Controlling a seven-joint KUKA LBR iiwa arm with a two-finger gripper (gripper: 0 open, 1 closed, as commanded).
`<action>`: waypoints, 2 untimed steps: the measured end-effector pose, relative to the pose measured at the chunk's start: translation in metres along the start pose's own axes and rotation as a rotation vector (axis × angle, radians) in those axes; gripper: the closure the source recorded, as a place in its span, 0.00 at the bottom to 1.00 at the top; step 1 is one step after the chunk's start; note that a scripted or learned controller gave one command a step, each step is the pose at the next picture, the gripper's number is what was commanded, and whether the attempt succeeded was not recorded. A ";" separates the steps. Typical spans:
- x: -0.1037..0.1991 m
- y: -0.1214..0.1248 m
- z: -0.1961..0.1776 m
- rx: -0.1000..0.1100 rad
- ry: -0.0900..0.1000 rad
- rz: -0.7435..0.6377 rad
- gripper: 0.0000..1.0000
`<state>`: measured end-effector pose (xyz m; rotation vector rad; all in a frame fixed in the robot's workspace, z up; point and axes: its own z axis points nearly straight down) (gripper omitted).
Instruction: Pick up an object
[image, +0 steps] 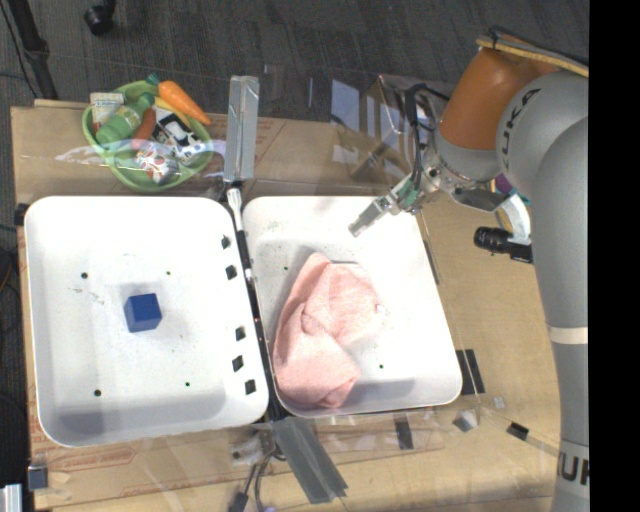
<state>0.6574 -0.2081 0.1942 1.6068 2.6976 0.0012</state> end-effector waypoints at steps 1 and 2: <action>0.061 -0.006 0.078 0.005 0.003 -0.052 0.00; 0.115 0.019 0.102 0.004 0.003 0.025 0.00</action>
